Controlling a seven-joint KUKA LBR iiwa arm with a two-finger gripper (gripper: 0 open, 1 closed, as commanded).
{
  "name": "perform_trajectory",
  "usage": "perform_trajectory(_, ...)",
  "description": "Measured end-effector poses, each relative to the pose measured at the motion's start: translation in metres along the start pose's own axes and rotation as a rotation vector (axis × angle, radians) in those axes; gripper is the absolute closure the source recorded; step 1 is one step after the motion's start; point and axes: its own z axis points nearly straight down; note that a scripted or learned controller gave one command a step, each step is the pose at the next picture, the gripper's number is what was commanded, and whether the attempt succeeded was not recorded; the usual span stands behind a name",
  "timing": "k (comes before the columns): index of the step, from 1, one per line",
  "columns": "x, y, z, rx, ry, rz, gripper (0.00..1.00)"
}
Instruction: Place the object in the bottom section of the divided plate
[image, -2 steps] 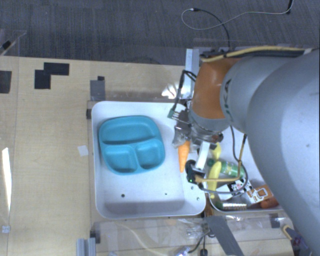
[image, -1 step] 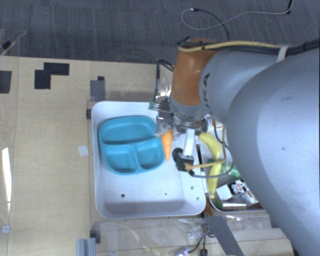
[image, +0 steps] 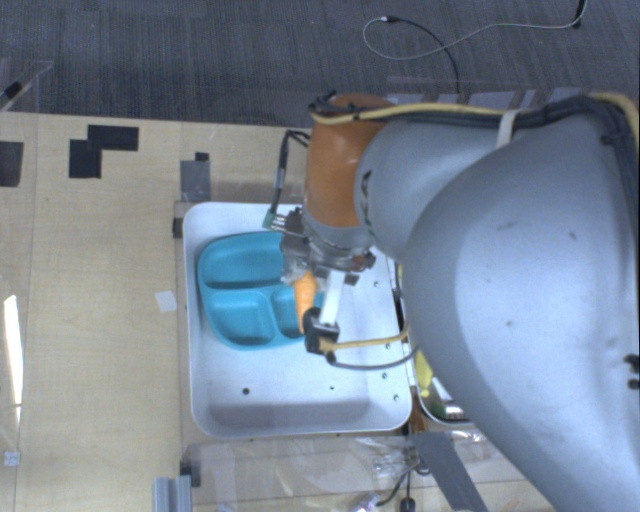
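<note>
Gripper poised low over my blue plastic divided plate, a small orange object just under it at the lower-right compartment, seemingly for placing (jaws: I cannot tell).

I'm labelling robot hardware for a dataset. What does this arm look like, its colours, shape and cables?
The arm is a bulky, smooth, rounded grey casing. An orange band wraps it above the wrist, with bare metal fittings below. A yellow cable runs along its upper edge.
</note>
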Motion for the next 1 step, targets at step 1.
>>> perform_trajectory(1, 0.0482, -0.0331, 0.0294, -0.001, 0.001, 0.353, 1.0)
